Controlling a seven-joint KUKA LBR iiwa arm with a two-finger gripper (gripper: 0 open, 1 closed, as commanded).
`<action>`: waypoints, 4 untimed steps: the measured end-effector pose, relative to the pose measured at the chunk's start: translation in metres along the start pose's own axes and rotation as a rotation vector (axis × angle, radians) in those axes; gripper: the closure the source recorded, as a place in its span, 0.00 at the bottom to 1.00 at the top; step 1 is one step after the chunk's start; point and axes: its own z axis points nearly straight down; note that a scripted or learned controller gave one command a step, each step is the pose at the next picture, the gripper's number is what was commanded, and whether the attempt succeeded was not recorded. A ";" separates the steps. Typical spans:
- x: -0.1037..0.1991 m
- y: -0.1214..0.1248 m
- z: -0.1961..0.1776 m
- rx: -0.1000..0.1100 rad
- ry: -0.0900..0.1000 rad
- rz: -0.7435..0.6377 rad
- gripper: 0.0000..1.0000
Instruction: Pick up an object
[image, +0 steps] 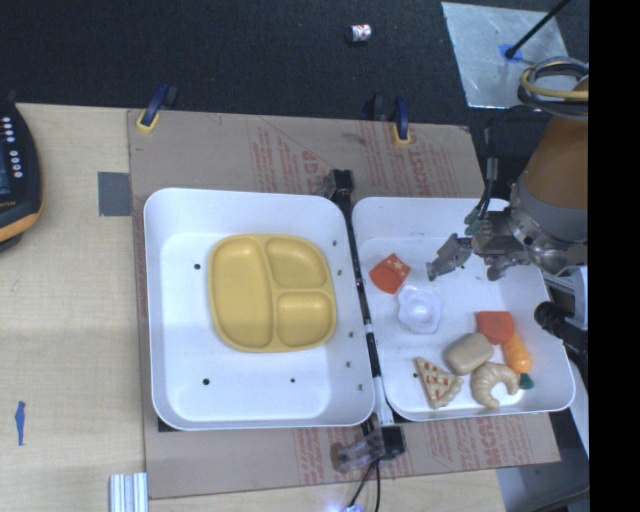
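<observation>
**Red block lies lower left of an open, empty gripper**

Red block (389, 272) sits in the upper left of the right bin (400, 400), close to the divider between the bins. The gripper (465, 252) hangs above the bin's upper middle, fingers spread wide, nothing between them. One finger (445, 258) points down-left toward the block. The block is the nearest item, to the gripper's lower left, near but apart. Its shape is roughly square, tilted, no clear long axis.

Other things in the right bin:
- clear cup (419, 311), just below the block, right of it, close to touching; likely to get nudged if the gripper comes down low between them
- orange-red block (495, 324), right centre
- carrot (516, 358), right beside the orange-red block
- potato (468, 352), lower centre
- croissant (495, 384), lower right, touching or nearly touching the potato
- pizza slice (436, 382), lower left of the potato

Left bin (160, 300) holds a yellow divided tray (271, 291), centre, well away from the gripper.

Judgement: the pick has not begun. Nothing stands between gripper and red block; the cup is the one neighbour near enough to interfere. The lower cluster is packed tight, a harder grasp.
</observation>
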 end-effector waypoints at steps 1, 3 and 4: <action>-0.038 -0.021 0.047 0.005 -0.001 0.004 0.00; -0.109 -0.057 0.147 -0.022 0.005 -0.005 0.00; -0.113 -0.056 0.135 -0.024 -0.007 -0.005 1.00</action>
